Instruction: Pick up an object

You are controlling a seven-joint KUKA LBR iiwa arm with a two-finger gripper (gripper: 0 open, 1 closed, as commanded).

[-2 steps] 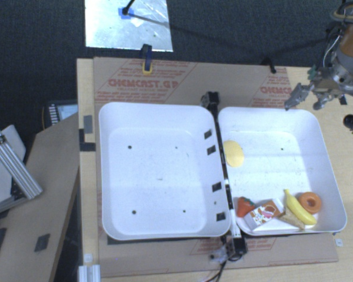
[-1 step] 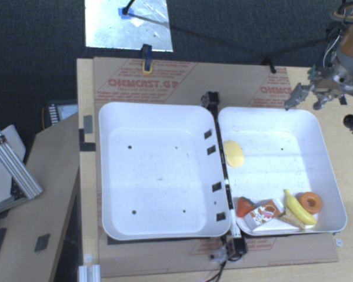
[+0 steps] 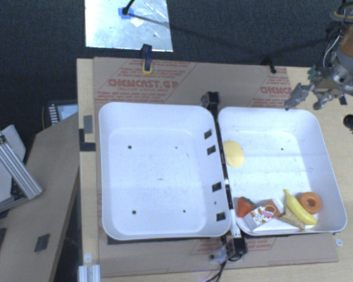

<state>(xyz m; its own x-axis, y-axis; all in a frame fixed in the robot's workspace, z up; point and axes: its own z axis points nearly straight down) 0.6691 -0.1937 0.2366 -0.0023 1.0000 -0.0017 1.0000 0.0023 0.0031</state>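
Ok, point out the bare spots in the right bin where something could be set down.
The right bin has bare floor across its far half, between the far wall and the yellow ball by the divider. The near edge is crowded: red piece, snack packet, banana and orange ring.

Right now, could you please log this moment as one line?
gripper: open, above right bin's far edge, holding nothing | banana, yellow ball: in bin
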